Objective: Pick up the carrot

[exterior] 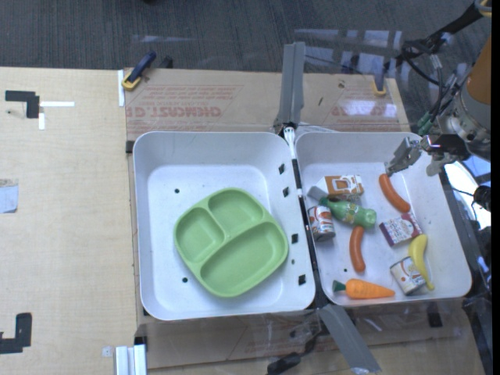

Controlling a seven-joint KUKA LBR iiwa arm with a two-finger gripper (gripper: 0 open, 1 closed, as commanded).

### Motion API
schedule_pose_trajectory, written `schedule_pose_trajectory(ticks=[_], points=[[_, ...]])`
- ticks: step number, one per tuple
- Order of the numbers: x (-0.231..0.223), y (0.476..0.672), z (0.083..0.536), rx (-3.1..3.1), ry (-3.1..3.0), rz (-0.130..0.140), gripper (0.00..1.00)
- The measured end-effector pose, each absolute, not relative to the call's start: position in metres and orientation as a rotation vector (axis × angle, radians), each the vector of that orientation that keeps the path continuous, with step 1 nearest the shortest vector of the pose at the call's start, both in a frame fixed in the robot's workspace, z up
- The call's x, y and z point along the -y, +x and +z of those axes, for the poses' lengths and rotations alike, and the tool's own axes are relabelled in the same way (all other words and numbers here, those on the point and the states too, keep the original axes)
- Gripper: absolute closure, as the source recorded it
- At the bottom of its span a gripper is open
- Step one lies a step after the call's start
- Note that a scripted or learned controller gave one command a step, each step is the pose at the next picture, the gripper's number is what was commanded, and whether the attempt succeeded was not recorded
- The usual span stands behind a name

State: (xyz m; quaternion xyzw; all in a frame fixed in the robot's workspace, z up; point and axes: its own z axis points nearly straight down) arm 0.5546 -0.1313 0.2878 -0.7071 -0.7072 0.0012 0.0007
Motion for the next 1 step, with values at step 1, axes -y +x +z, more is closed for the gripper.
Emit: schedule_pose_trajectory(ticks=[1], points=[[0.1071,0.5024,0.1612,2.314,-2.121,0.004,0.00]])
